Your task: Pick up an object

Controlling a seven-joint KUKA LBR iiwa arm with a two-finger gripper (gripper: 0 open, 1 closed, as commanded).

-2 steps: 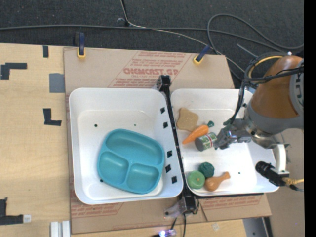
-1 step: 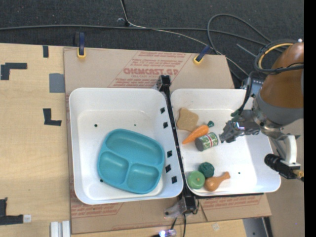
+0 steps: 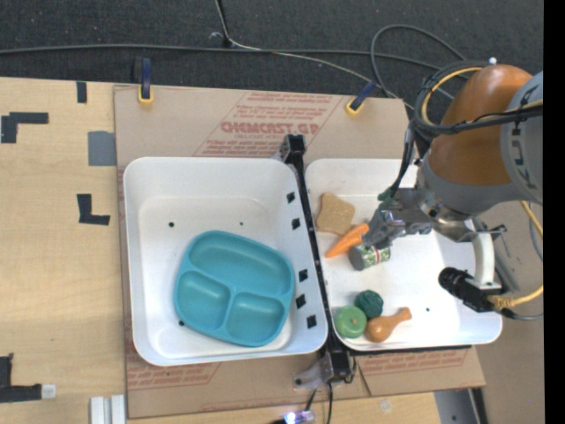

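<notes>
Camera view from above: grey two-finger gripper [image 3: 385,233] low in right shallow white bin [image 3: 459,325], directly over small grey-and-green can [image 3: 370,255] just beside orange toy carrot [image 3: 347,240], likely lined up for a grab. Spread, pressed together or pinching: cannot tell.

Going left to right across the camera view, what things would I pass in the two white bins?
teal divided plastic plate → tan bread-shaped slice → small grey can with a green label
</notes>
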